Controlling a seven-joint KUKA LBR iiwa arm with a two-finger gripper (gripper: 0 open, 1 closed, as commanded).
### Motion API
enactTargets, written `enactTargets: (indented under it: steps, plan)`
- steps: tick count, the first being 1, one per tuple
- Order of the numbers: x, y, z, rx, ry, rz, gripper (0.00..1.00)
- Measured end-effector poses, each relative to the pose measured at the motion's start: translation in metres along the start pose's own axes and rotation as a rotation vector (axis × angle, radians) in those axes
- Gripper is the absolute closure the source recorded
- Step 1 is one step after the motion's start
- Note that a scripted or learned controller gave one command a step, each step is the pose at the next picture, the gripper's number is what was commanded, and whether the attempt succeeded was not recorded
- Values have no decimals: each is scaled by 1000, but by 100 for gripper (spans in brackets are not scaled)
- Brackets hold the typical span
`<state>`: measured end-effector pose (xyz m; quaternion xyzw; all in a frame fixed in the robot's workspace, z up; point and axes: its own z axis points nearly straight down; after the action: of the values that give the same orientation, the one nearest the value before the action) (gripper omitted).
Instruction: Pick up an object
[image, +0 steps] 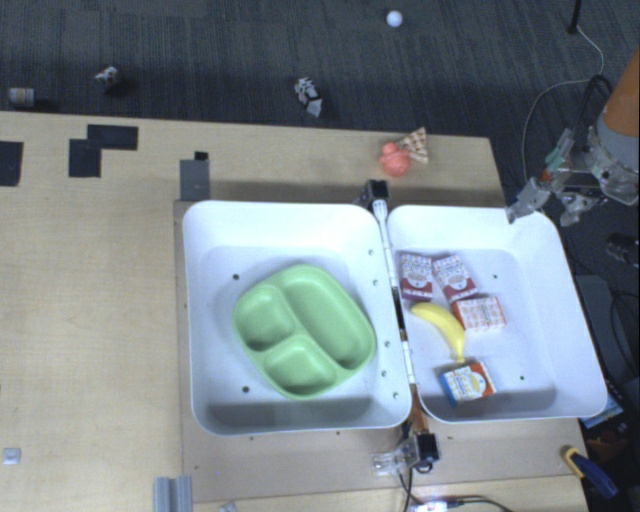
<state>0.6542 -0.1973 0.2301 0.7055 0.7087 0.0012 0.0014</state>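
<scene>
On the far left, the wooden table (90, 300) carried a few dark rectangular patches near its back edge. The left bin (205, 300) sat next, holding a green divided plate (303, 329) with three compartments, lying flat in the middle of the bin.

A thin divider where the two bins met ran just right of the plate. The right bin (540, 250) held a cluster of small things toward its left half. Two dark red packets (433, 276) lay side by side near the back. Just in front and to the right of them was a small white and red carton (481, 314). A yellow banana (443, 327) lay at a slant, touching or nearly touching that carton on its left. Nearest the front sat a small blue and orange packet (467, 382), just beyond the banana's lower tip.

Behind the bins, on the table's back edge, lay a small orange-pink ball-like object (396, 159).

At the far right, the gripper (560, 195) hovered above the back right corner of the right bin, well apart from the objects. Whether its fingers were open or closed could not be told.
</scene>
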Motion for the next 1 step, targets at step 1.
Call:
enactTargets:
  steps: [1]
  plan:
    - [11,-23,122,4,1,2,0]
